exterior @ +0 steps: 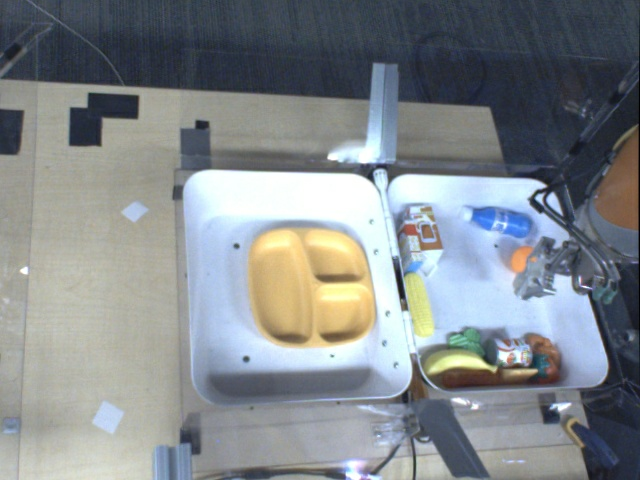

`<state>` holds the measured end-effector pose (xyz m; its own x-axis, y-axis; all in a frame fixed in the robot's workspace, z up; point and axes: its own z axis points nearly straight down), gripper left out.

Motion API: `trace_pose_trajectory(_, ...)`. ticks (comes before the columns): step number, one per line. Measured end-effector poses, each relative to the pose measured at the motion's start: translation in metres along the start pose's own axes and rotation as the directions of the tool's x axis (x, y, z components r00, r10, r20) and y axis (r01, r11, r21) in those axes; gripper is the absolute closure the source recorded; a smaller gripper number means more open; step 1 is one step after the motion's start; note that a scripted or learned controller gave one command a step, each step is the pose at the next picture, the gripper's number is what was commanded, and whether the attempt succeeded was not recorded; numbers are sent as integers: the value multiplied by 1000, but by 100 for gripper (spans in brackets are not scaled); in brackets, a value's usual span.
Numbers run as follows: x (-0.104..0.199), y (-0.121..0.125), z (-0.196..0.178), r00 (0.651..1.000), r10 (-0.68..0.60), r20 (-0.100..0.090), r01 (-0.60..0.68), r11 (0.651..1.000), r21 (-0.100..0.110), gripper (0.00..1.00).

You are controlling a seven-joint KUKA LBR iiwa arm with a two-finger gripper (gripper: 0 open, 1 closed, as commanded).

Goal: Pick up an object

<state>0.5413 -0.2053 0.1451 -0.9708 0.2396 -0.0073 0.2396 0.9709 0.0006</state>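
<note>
While the arm reaches in from the right side, two white bins stand side by side on the bench: the left bin (205, 298) and the right bin (590, 353). In the left bin there is one thing, a yellow tray (308, 285) with three compartments, which lies near the middle.

In the right bin I count several things. There is one blue bottle (499, 221) near the far wall, one small carton (420, 238) with red and white print near the left wall, and one corn cob (420, 303) just in front of the carton, along the same wall. Along the near wall lies a group: one banana (458, 365), one green piece (464, 341) behind it, one small can (514, 352) and one brownish toy (543, 356) at the right end. There is also one orange ball (521, 259).

The gripper (538, 276) is over the right part of the right bin, its metal fingers pointing to the left. The orange ball lies just beside the fingertips, on their far side, almost touching them; I see nothing between the fingers. Whether the fingers are apart or together I cannot tell, because they are small and blurred. The blue bottle is near, a little farther back.
</note>
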Motion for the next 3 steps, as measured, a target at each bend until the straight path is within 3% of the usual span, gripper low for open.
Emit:
trace_pose_trajectory(1,30,-7,42,943,334,-2,-333,943,1,0)
trace_pose_trajectory(2,51,-13,30,816,578,-1,-578,816,1,0)
trace_pose_trajectory(3,-24,19,55,728,685,5,-685,728,-5,0)
